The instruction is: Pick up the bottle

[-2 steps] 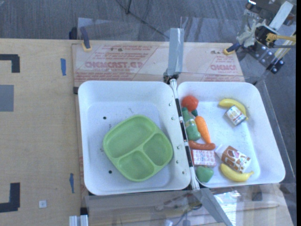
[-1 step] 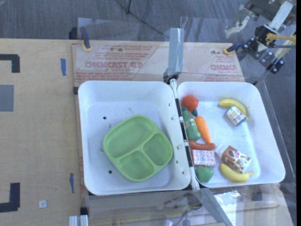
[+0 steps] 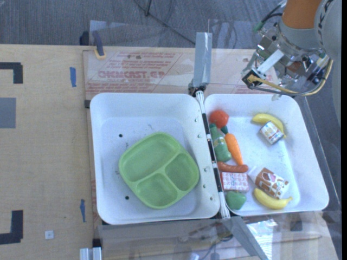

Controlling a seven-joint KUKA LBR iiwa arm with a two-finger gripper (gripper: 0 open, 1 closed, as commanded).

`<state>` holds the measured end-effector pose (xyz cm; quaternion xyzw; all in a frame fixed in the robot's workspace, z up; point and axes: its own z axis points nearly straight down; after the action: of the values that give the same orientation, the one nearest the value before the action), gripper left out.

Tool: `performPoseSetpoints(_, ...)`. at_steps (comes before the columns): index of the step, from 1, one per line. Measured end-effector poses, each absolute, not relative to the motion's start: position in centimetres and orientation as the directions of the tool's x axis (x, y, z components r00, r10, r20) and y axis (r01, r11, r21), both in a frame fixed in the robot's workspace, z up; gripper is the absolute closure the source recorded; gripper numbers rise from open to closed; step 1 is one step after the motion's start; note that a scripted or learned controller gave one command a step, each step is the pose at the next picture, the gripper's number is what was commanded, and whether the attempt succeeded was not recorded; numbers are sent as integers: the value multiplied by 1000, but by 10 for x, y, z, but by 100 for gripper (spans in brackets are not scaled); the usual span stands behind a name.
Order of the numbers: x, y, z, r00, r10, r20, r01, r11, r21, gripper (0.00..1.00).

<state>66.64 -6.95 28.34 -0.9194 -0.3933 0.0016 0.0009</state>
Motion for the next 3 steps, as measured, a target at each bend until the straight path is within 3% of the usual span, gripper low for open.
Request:
performPoseSetpoints(1,647,-126,88,952,307,2,307,-952,-1,0)
performPoseSetpoints(2,648,-126,99,950,311,-1,311,-950,-1,100)
performPoseSetpoints(3,627,-139,270,976,219,-1,219,-976,0,100)
